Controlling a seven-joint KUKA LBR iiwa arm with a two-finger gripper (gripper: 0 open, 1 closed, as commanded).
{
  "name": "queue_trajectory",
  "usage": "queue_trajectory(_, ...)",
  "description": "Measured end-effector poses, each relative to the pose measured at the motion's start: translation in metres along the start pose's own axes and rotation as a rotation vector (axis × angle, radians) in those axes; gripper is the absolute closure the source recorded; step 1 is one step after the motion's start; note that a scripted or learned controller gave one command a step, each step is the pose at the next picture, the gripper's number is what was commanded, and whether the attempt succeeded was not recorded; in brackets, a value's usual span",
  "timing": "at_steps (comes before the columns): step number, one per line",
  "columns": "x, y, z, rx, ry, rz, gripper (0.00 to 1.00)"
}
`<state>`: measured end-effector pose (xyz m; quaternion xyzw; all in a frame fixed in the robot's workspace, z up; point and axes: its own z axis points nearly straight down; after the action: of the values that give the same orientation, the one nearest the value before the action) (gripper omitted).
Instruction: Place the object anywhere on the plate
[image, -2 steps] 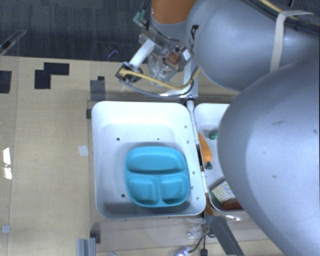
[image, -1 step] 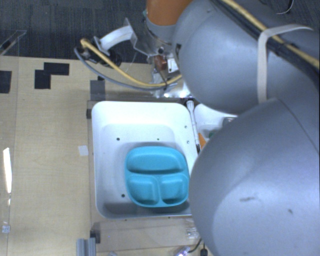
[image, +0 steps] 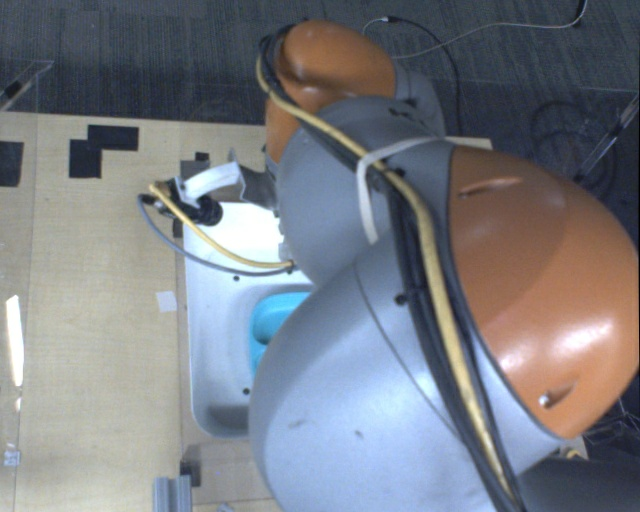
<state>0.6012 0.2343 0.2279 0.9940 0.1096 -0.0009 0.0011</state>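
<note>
My grey-and-orange arm (image: 440, 340) blocks view over shallow white bin (image: 205, 330). Sky-blue plate (image: 270, 322) partly visible. Finger state: cannot tell. Placement unconfirmed.

Light blue plate (image: 272, 318) lies flat in the white bin (image: 215, 400); the arm hides most of it.

One white bin (image: 215, 395); one blue plate (image: 272, 318); one grey-and-orange arm (image: 420, 330); one yellow cable (image: 215, 245).
</note>
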Motion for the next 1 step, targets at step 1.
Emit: queue_trajectory(1, 0.0194, 0.0371, -0.0051, 0.001, 0.002, -0.070, 1.00)
